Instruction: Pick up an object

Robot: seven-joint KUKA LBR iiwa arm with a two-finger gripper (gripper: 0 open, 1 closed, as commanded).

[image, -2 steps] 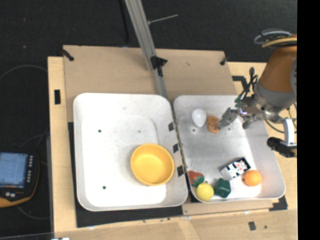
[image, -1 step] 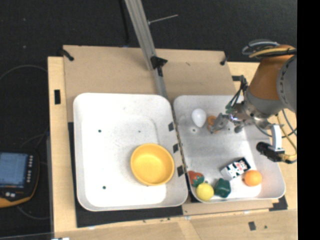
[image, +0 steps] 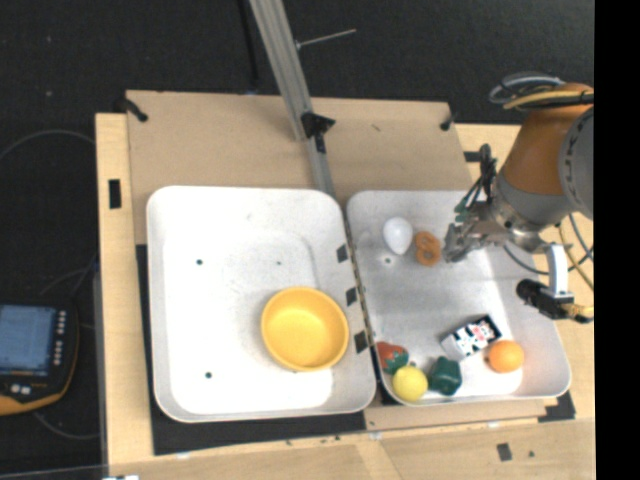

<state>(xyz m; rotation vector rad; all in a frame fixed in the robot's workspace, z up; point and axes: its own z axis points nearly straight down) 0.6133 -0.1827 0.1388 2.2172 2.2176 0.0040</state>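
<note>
The pincer (image: 458, 251) hangs just beside the small brown piece (image: 428, 248) in the right bin (image: 520, 383). Whether it is spread or closed I cannot tell. It should centre over the piece before closing.

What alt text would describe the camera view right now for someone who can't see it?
The arm's gripper hangs low over the right bin, beside a small brown object and a white egg-shaped one. Along the bin's near edge lie an orange ball, a patterned box and a yellow ball; the left bin holds a yellow bowl.
</note>
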